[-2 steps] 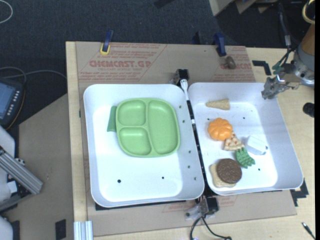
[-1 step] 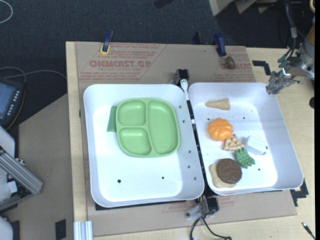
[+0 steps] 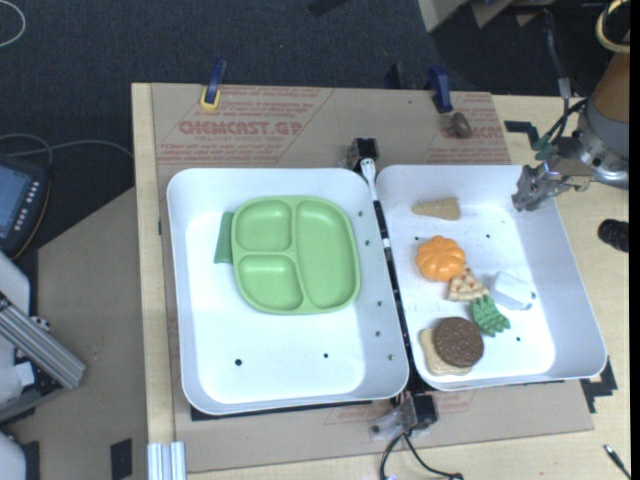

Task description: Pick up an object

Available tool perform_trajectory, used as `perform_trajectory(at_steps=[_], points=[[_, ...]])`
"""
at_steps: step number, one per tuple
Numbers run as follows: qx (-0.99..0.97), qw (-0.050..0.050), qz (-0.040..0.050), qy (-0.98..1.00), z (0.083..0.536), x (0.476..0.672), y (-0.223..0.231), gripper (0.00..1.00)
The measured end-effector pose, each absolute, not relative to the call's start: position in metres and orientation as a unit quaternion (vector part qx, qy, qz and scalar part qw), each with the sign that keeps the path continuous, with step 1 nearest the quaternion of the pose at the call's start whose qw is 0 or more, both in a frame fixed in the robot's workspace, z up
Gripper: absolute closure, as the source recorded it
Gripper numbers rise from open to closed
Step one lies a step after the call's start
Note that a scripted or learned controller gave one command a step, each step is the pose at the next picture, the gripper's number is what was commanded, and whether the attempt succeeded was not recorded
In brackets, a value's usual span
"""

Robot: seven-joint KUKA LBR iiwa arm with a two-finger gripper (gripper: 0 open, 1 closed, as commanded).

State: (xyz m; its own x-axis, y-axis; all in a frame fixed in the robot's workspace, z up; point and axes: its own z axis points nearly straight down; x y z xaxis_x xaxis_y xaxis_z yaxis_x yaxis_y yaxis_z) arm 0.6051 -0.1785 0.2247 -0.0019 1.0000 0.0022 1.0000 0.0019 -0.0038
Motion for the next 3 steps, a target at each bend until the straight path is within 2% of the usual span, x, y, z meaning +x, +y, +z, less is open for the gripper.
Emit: perform_trajectory(at_steps=[1,2,3], points=[[-0.705,0.002,-0.0001,-0.709,0.231,0.589,-0.125,1.0],[-0.706,0.002,0.0004,-0.708,0.239,0.564,-0.077,1.0],[-0.706,0.003,0.001,-0.708,0.221,0.534,-0.027,1.0]])
